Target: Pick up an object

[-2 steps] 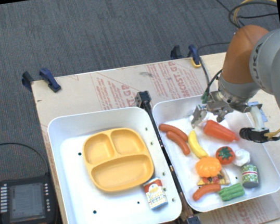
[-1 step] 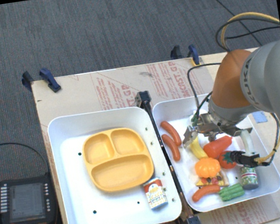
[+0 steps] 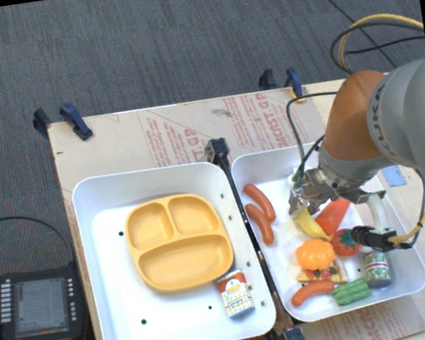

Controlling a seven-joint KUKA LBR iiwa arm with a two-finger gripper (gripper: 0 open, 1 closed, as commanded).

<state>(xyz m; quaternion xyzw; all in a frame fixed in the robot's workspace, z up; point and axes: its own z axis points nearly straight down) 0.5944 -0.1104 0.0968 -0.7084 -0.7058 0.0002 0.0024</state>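
Camera view: our two-finger gripper (image 3: 305,200) sits low over the curved yellow plastic banana (image 3: 309,224); grip state we cannot tell
Advice: we centre on it, clear of the orange-red plastic carrot (image 3: 333,215)

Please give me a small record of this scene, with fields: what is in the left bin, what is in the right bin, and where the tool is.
left bin: yellow divided plate; small carton by its near right corner
right bin: two sausages at left; banana, carrot, tomato, orange pepper, jar, green vegetable
tool: over the right bin, above the banana
tool state: cannot tell
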